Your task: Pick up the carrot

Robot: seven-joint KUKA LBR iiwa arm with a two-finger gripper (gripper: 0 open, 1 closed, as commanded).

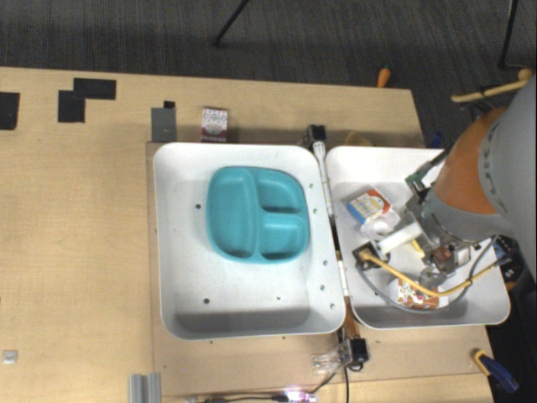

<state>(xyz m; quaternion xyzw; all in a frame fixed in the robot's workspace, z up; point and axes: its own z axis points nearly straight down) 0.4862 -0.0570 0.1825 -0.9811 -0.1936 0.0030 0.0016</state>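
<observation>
Gripper [435, 263] hangs low over the right bin [495, 309], can't tell if it's open or closed. The carrot [424, 299] looks to be lying by that bin's near wall, just below the gripper.

Divided tray [257, 214] in left bin [180, 250]; hand [434, 269] over right bin [470, 313].

This is a robotics lab. A plywood bench [75, 250] fills most of the frame, with dark carpet [126, 15] along the top edge. Two shallow white bins [180, 225] are fixed side by side at centre, black tape marks [84, 97] sit at upper left, and cables [336, 376] run along the bottom. A grey and orange industrial arm [482, 170] reaches in at right.
</observation>
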